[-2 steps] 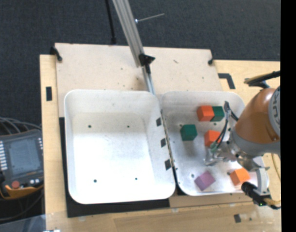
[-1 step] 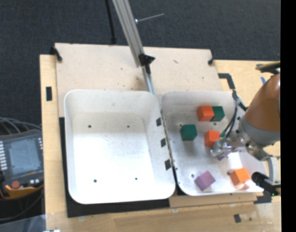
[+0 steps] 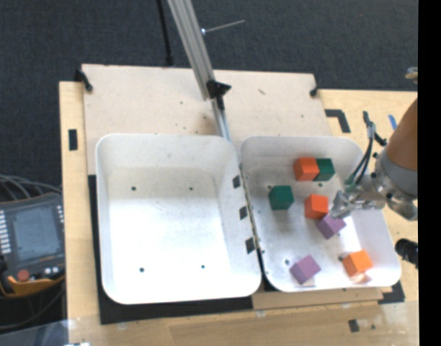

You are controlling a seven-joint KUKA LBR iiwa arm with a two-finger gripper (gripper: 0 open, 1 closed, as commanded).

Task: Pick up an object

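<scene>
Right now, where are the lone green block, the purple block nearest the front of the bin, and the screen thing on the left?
Green block (image 3: pixel 281 197), camera view: its top face.
Purple block (image 3: pixel 305 269), camera view: its top face.
Screen device (image 3: pixel 29 235), camera view: middle of its display.

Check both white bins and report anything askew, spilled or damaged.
Nothing looks spilled or damaged. All seven small blocks lie inside the right white bin. An orange cube and a dark green cube sit touching. The gripper is low beside a purple block that lies turned at an angle.
</scene>
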